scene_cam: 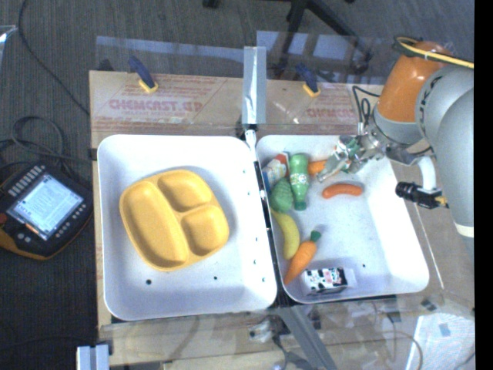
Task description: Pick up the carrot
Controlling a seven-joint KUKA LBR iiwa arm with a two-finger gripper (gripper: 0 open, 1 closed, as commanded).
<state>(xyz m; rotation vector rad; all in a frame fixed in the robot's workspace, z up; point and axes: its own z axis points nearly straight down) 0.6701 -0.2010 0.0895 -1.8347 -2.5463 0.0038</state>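
well apart from the carrot [300,257], the gripper [341,163] hovers; its opening and any hold cannot be told

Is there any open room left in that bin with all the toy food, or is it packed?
The right bin has bare floor along its right side, between the sausage and the small box. Its left side is crowded: green bottle, banana and carrot lie close together. The gripper hangs over the top.
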